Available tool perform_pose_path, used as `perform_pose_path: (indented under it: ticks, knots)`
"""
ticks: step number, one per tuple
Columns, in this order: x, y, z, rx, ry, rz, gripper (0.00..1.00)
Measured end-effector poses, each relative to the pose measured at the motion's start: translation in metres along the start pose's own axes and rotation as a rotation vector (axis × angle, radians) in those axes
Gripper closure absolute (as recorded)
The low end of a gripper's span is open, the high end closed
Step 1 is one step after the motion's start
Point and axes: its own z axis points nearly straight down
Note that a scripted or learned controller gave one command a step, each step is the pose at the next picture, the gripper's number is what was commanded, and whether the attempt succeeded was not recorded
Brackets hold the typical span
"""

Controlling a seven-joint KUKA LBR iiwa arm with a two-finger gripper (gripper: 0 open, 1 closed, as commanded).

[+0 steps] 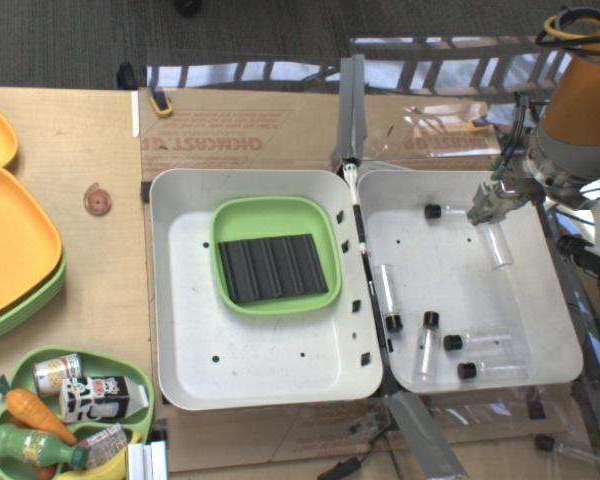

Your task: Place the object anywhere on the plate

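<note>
A green plate [323, 218] lies in the left bin [180, 298] with a black ribbed slab [275, 268] on it. My gripper [485, 214] hangs over the upper right part of the right bin [550, 308]. A clear tube [498, 248] slants down from its fingertips and looks bigger than the other tubes, so it seems lifted, with the gripper shut on its upper end. A short black-capped tube [435, 210] lies just left of the gripper.
Several clear tubes with black caps lie in the right bin: one by the left wall [389, 296], one upright-looking [426, 343], two near the front [480, 342] [488, 371]. Orange plates [10, 238] and a bowl of toy food [65, 408] sit at the left.
</note>
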Motion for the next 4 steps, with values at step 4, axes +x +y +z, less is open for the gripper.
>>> perform_pose_path:
  ticks: [4]
  knots:
    - [0.167, 0.020, -0.003, 0.005, -0.001, 0.373, 0.00]
